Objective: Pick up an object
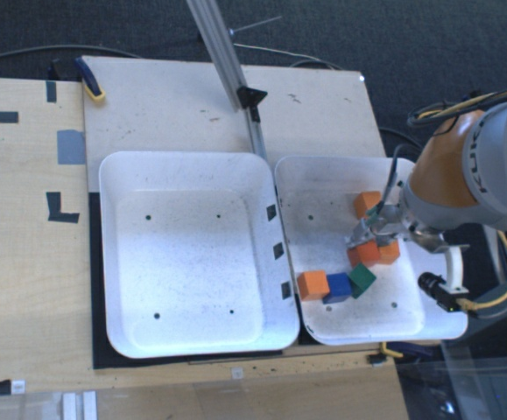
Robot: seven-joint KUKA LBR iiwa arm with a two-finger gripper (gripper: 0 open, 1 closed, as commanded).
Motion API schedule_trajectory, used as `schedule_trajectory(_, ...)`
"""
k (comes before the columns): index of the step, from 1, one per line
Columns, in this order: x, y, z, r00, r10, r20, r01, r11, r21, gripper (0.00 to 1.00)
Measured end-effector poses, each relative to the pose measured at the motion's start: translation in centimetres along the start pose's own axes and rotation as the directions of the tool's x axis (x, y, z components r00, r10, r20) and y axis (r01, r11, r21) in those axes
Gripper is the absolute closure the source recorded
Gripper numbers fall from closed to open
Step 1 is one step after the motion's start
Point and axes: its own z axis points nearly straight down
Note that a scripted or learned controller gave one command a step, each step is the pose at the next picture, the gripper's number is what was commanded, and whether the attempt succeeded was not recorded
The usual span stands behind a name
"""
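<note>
The right bin [323,182] holds several small blocks. An orange block [366,204] lies near its far right side. A red-orange block [377,253] sits just below it. Toward the bin's near edge an orange block [313,284], a blue block [337,288] and a green block [362,278] cluster together. My gripper [371,231] hangs low in the right bin, between the far orange block and the red-orange block, touching or nearly touching the latter's top edge.
The left bin [183,252] stands beside the right one, their rims meeting at the middle. A metal pole [222,51] slants over the bench behind the bins. The arm's grey body and orange band [450,169] overhang the right bin's right rim.
</note>
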Motion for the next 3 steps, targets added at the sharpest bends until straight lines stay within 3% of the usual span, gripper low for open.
schedule_trajectory(1, 5.2, -0.2, -9.5, 1.0, -0.007, -0.022, 0.007, 0.999, 0.034, 1.0)
schedule_trajectory(2, 14.7, 0.3, -8.6, 1.0, -0.004, -0.012, 0.004, 0.999, 0.035, 1.0)
schedule_trajectory(3, 24.7, 3.1, -8.5, 1.0, -0.011, -0.024, 0.012, 0.999, 0.041, 1.0)
